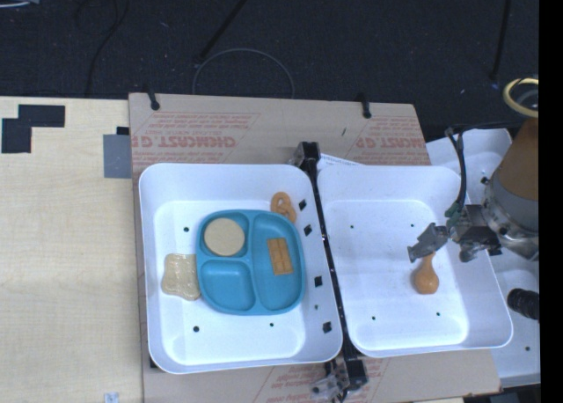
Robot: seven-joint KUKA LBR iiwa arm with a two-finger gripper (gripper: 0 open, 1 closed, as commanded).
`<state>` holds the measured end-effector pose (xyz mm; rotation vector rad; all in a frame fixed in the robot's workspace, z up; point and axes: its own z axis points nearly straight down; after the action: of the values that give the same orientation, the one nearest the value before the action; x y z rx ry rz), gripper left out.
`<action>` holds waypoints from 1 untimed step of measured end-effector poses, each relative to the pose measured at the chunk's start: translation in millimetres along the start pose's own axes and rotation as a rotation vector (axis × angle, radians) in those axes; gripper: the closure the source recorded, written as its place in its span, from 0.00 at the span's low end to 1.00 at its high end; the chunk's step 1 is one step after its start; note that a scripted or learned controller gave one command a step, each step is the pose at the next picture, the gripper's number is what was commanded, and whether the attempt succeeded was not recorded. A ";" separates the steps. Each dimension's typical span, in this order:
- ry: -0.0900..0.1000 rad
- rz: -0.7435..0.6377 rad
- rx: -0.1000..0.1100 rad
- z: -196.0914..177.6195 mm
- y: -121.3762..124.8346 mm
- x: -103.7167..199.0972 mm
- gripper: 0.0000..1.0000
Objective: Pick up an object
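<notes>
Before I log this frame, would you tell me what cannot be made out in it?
- Tool, camera view: its dark parts blur together, so open or shut cannot be told, nor whether it touches the orange-brown object just below.
- Arm: cut off by the right edge.
- Blue tray: what the round tan item and orange bar are is too small to tell.
- Pale item: its right edge meets the tray; overlap unclear.

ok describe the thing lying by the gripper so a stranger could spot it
Look in the right-hand white bin, toward its right side, just below the gripper. There lies a small tan drumstick-shaped piece, rounded at the bottom, with a narrow stem pointing up toward the gripper.
</notes>
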<state>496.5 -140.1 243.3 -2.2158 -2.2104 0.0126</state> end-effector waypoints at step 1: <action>-0.002 -0.002 -0.012 -5.9 2.2 -0.1 0.00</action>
<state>498.7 -140.3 249.1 -2.2206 -2.2205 0.0018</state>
